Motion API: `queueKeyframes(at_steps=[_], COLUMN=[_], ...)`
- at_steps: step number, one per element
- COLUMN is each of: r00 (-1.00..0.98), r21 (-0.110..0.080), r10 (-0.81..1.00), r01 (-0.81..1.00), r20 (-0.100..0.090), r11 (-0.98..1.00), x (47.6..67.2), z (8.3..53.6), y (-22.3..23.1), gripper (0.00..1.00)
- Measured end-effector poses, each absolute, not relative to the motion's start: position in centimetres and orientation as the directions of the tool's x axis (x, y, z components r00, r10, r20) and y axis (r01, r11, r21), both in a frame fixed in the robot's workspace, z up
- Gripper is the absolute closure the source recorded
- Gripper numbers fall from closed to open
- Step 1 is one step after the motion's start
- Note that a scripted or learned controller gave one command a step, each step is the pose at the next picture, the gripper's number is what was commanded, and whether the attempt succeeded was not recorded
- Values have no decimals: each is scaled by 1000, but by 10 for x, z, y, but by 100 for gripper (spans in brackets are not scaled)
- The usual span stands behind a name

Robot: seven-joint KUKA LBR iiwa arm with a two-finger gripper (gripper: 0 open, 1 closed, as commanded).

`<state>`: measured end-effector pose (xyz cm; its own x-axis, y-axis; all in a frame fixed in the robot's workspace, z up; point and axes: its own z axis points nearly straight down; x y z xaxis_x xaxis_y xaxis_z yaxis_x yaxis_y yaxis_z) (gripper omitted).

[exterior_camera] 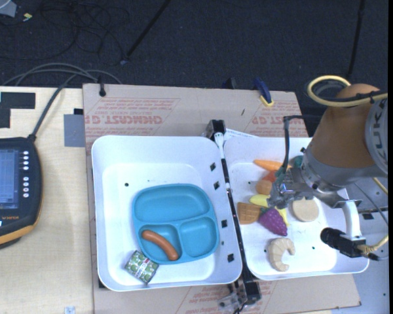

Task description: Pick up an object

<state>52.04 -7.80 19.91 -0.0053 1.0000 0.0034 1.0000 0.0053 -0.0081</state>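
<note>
My gripper (281,192) hangs low over the middle of the right bin (318,261), reaching in from the right. It sits in a cluster of toy foods: an orange carrot (268,165) behind it, a small brown-orange piece (263,186) and a yellow piece (259,201) to its left, and purple grapes (273,221) just in front. A tan wedge (248,212) lies left of the grapes. A cream disc (306,210) rests to the gripper's right and a pale croissant (280,252) nearer the front. The gripper body hides what is under it.
The left bin (111,175) holds a blue divided plate (175,218) with a sausage (160,244) in its front compartment, and a small green-labelled can (141,265) at the front left. A tablet controller (6,188) lies on the bench at far left.
</note>
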Motion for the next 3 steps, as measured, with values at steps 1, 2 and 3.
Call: queueKeyframes(at_steps=[1, 2, 3], r00=[-8, -9, -2], r21=[14, -5, 12], r10=[1000, 1000, 1000], r01=[1000, 1000, 1000], r20=[3, 1, 1], r11=[8, 9, 2], x=[476, 475, 476], z=[433, 412, 542], y=[-5, 81, 53], gripper=[100, 100, 100])
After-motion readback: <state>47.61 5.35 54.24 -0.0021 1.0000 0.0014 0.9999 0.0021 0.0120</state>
